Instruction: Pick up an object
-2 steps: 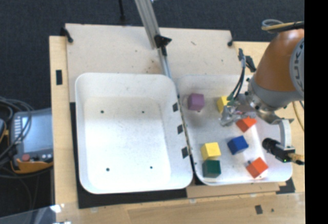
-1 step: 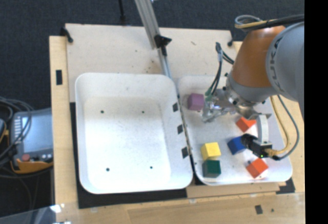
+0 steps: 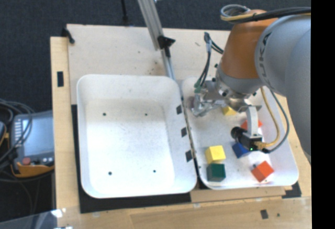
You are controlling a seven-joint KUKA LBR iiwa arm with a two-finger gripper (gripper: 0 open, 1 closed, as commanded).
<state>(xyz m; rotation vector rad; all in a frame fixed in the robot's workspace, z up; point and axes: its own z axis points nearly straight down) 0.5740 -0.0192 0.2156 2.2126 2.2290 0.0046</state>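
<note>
Metal gripper (image 3: 200,106) (glossy) above white bin (image 3: 280,178).

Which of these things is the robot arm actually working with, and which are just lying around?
Part of the job:
gripper, low in the right bin
yellow block
green block
orange block
blue block, partly hidden
small yellow piece under the arm

Just lying about:
left bin
metal pole
grey box with screen, beside the bench

Even, bright overhead light with soft shadows; white bins (image 3: 131,133) nearly overexposed, slightly soft focus.
</note>
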